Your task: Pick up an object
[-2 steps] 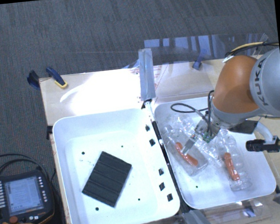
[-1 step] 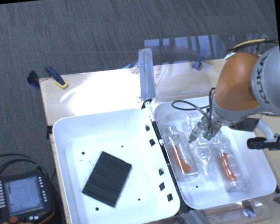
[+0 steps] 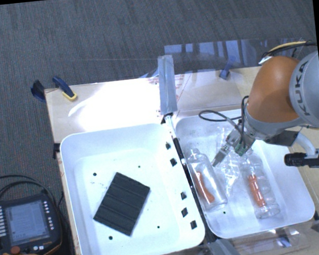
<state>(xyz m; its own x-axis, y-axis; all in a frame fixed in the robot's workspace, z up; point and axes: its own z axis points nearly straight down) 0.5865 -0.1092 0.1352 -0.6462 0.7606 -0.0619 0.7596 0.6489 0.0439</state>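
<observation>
I see the gripper (image 3: 229,147) low over the right bin (image 3: 306,207), right of frame centre, arm coming in from the right edge. I can't tell from this angle how the tool is set — the tip is small and sits against clear plastic. Nothing visibly held.

Candidates in that bin: 2 clear bottles with orange inside. Left bottle (image 3: 206,181) lies just below and left of the tip; right bottle (image 3: 257,190) lies below and right of it. Crumpled clear wrap (image 3: 230,170) sits between them, right under the tip.

Left bin (image 3: 72,162) has 1 black ribbed block (image 3: 122,203), flat, well apart from the arm.

My read — approach done, grasp not confirmed, lift not started. All objects rest on the bin floors.
</observation>
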